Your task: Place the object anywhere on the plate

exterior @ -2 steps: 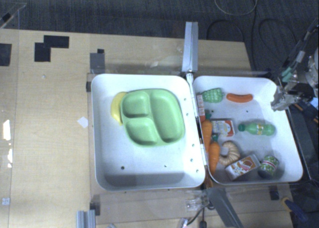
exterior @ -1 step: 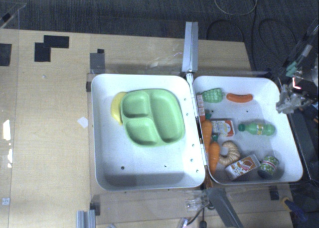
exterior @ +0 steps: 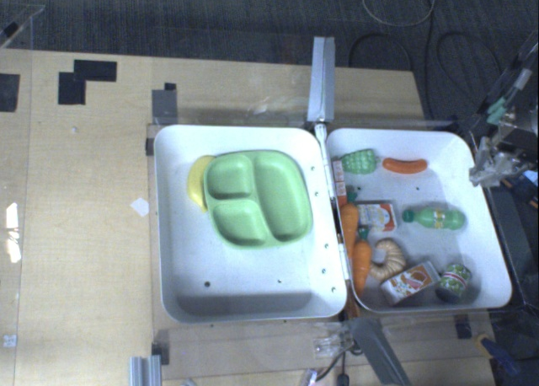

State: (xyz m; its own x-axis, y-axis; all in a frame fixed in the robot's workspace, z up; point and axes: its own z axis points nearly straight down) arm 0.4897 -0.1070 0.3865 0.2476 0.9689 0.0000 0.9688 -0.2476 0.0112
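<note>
Plate: green three-part plastic plate in left white bin, over a yellow thing.
Right white bin: orange toy sausage lying sideways, green bottle, carrots.
Gripper: right edge; can't tell open or closed.

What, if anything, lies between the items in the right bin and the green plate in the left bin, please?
Only the two bins' adjoining rims separate the toy food, such as the sausage, from the green plate. The plate's compartments hold nothing; a yellow object peeks from under its left edge.

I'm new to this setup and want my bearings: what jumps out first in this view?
The green divided plate dominates the left bin, with a yellow object peeking from under its left edge. The right bin is crowded with toy food: an orange sausage at top, a green bottle mid-right, carrots along its left wall.
</note>
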